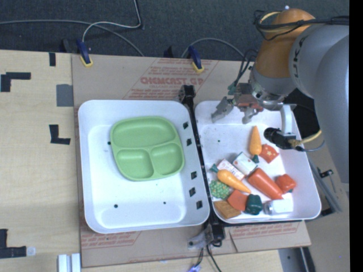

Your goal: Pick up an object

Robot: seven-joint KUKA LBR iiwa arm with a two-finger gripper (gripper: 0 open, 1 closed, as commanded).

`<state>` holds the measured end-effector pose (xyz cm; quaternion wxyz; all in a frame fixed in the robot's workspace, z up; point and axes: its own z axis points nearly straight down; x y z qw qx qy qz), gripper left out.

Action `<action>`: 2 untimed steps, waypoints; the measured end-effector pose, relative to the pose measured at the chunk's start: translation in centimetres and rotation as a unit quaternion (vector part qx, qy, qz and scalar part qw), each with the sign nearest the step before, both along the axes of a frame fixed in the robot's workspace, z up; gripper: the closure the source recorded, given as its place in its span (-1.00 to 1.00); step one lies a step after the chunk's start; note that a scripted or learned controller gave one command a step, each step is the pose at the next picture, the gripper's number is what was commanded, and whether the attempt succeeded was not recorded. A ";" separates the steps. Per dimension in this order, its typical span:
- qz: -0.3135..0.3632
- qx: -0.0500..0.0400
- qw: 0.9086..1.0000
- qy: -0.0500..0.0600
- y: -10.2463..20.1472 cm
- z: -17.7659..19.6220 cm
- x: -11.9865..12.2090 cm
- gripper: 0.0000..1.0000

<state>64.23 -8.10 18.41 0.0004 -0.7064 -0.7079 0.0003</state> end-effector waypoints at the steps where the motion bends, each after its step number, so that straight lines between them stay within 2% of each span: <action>1: -0.001 -0.001 1.000 0.000 -6.4 -0.2 0.8 -1.00; 2: -0.001 -0.001 1.000 -0.002 -9.5 -9.7 -0.1 -1.00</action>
